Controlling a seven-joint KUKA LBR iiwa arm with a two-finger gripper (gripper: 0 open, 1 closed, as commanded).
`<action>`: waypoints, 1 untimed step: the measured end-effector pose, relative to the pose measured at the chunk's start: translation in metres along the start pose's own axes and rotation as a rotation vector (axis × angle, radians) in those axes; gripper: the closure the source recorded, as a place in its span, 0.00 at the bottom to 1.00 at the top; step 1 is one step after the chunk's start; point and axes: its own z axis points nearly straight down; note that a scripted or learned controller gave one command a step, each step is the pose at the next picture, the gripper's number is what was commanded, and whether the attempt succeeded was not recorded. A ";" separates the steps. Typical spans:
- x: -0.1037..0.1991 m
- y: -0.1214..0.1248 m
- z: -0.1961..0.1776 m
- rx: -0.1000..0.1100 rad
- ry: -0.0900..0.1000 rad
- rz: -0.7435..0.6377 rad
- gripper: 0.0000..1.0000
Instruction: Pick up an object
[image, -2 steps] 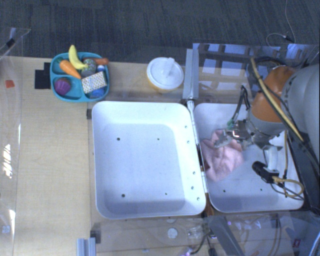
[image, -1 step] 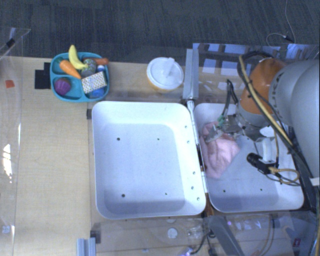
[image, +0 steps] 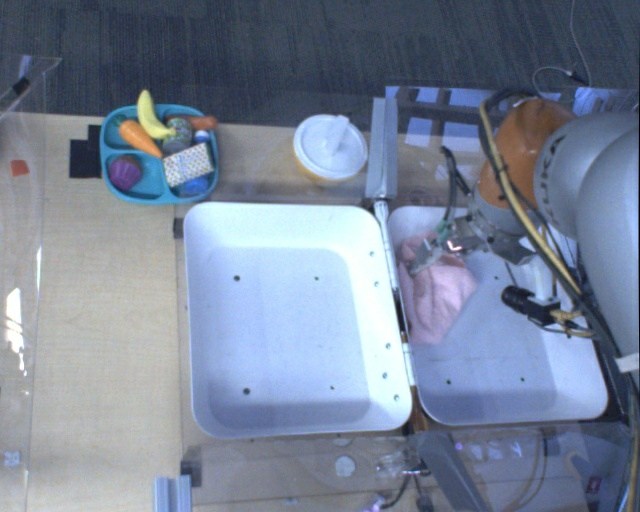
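The end effector (image: 437, 250) sits low in the far left part of the right bin (image: 520, 395), at the far edge of a crumpled pink cloth (image: 436, 292); whether it is apart or together cannot be told. The cloth lies against that bin's left wall. The grey arm (image: 590, 190) reaches in from the right. The left bin (image: 290, 320) lies just beside. On the counter (image: 90, 330), far left, a blue tray (image: 160, 152) holds toy food; a white lidded cup (image: 330, 147) stands to its right.

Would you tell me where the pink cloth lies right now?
The pink cloth lies in the right bin, by its left wall, just below the gripper.
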 end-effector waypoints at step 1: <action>-0.003 -0.059 -0.001 -0.001 0.000 -0.150 0.00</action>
